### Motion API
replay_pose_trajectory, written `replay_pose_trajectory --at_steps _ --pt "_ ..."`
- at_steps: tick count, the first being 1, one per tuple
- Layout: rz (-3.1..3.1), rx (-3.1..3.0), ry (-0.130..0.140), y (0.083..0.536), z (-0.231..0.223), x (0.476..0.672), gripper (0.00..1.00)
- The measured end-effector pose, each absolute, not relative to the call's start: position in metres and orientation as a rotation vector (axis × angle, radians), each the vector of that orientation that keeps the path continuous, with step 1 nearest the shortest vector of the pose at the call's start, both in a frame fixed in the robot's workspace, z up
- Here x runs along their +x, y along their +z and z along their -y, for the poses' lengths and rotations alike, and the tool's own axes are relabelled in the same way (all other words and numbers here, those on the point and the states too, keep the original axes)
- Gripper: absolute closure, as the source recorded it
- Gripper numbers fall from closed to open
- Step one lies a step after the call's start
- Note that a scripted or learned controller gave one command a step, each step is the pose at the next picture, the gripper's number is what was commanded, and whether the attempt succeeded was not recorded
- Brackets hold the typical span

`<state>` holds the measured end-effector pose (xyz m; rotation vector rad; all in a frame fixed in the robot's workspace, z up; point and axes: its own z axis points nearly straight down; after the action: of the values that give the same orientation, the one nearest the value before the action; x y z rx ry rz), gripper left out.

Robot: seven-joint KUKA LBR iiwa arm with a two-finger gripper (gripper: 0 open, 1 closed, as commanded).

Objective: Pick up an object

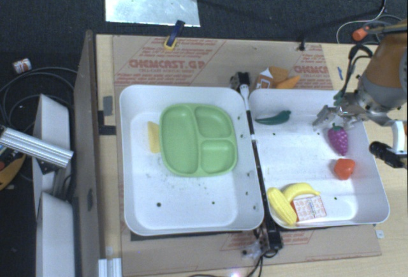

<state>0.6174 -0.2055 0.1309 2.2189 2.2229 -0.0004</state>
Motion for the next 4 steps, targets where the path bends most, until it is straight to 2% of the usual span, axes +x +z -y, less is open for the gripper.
replay_pose_trajectory --at_steps 2,3,4 --pt "-2.221 2.219 0.000 0.147 0.206 0.589 0.00" --pt "-2.225 2.215 -0.001 0.141 0.206 0.592 0.00" --pt "-2.221 2.218 -0.001 0.144 0.206 0.587 0.00"
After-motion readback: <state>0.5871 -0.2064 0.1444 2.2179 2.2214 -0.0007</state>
